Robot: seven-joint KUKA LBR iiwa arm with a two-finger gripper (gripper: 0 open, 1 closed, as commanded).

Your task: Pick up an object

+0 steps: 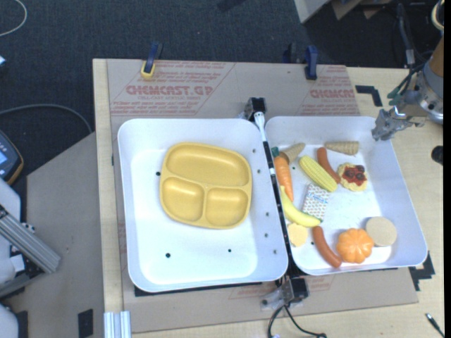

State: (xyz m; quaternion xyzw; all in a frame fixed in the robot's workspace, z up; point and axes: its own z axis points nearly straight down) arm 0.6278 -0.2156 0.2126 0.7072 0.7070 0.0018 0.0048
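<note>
— Gripper sits at the far right rim of the right bin, low over its top corner; whether it is clenched or released I cannot tell, and nothing shows between its tips.

— What's the setting?

— Tan bench board with red print, two blue clamps on its far edge, dark carpet beyond.

— And around it?

— Left bin bears one yellow divided plate. The right bin holds the pickable food, all well apart from the gripper: one carrot, one corn cob, one banana, two sausages, one orange pumpkin, one round biscuit, one pizza slice, one cone.
</note>
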